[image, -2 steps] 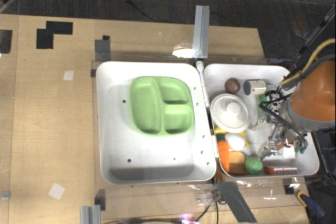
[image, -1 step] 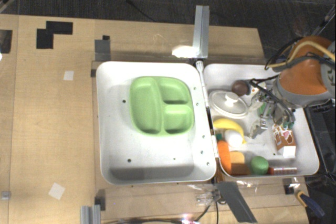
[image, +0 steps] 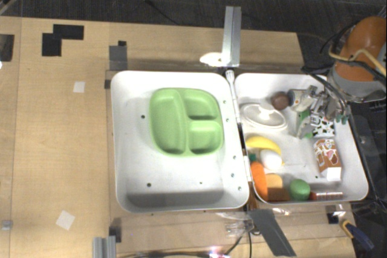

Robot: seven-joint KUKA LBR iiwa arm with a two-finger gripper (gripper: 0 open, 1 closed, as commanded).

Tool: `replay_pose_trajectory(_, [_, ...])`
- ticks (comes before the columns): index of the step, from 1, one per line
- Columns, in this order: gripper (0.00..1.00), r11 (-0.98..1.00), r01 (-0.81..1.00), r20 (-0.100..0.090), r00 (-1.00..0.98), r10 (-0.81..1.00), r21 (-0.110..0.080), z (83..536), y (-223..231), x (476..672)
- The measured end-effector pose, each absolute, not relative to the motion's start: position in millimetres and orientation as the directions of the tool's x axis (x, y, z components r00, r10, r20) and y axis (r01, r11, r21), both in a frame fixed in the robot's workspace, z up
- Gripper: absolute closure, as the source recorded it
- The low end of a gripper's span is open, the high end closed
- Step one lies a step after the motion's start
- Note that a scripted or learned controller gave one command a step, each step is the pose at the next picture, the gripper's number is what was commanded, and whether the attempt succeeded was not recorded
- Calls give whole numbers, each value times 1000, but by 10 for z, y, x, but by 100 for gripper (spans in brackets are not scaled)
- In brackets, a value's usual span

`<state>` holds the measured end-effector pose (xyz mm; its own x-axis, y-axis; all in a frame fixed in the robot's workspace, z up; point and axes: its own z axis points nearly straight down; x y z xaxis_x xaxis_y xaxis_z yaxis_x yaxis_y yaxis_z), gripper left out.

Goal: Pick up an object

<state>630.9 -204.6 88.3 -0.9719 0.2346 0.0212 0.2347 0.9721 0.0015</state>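
The gripper (image: 308, 110) hangs over the right bin (image: 357, 157) near a brown ball (image: 279, 101); whether it grips anything, I cannot tell.

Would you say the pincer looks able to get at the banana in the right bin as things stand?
Probably yes: the banana lies uncovered on top, the pincer is over the same bin, but a white egg-like thing touches it.

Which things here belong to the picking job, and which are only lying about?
Job: gripper; right bin with banana, carrot, green ball, brown-and-white carton, white dish.
Lying about: left bin, green divided tray, black tape marks on the bench.
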Motion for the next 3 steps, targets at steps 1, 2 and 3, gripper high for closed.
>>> replay_pose_trajectory(1, [0, 909, 418, -13, -908, 418, 4, 890, -2032, 5878])
replay_pose_trajectory(2, [0, 832, 555, -15, -831, 555, 7, 898, -1880, 5614])
replay_pose_trajectory(3, [0, 877, 481, -7, -877, 481, 1, 1080, -2063, 5096])
